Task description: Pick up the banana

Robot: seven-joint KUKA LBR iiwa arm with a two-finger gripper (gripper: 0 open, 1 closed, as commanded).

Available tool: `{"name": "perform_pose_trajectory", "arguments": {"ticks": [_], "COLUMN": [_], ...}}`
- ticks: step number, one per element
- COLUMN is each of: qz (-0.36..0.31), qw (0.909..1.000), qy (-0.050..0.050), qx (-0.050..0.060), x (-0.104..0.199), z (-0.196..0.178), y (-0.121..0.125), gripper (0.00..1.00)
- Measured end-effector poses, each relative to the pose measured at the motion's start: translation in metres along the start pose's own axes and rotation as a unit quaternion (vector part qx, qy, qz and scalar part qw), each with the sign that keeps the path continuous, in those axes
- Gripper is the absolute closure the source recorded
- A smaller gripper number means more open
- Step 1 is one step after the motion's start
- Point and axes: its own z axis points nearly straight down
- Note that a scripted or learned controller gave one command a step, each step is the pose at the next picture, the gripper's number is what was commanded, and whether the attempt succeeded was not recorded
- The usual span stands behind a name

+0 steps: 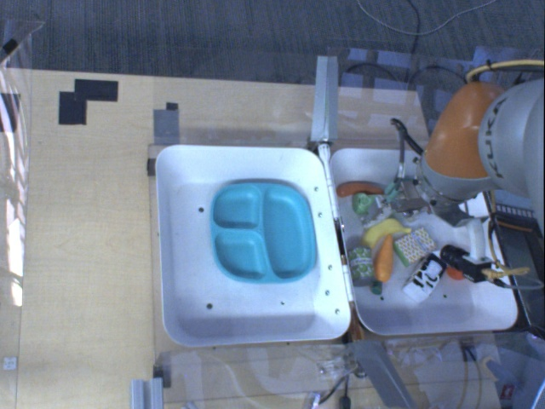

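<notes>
**A:** What does the overhead view show?

**B:** A pale wooden bench (pixel 85 254) with two shallow white bins side by side. The left bin (pixel 183 305) holds a blue divided tray (pixel 261 231) with three compartments, lying flat near its middle. The right bin (pixel 477 313) holds a cluster of small items.

**A:** Where is the banana?

**B:** The banana (pixel 385 230) is a short yellow piece in the right bin, towards that bin's left half, about midway up. An orange carrot (pixel 385 259) lies just below it, touching or nearly touching. A checked green and white packet (pixel 412 245) sits just to its right. Above it are a green item (pixel 364 203) and a reddish sausage shape (pixel 358 188). Another green piece (pixel 361 265) lies near the bin's left wall, and a small black and white box (pixel 424 277) is further right.

**A:** And the robot arm?

**B:** The arm (pixel 511 143) comes in from the right, grey with a large orange band (pixel 460 139) above the wrist. Its gripper (pixel 407 196) is over the upper part of the right bin, just above and to the right of the banana.

**A:** Is the claw spread or pinching something?

**B:** I cannot tell; the wrist and clutter obscure that part. The banana lies in the bin, apart from the claw, not lifted.
</notes>
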Motion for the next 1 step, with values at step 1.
{"name": "perform_pose_trajectory", "arguments": {"ticks": [1], "qz": [0.000], "qw": [1.0000], "qy": [-0.001], "qx": [-0.004], "x": [-0.0002], "z": [-0.0129], "y": [0.0029], "gripper": [1.00]}}
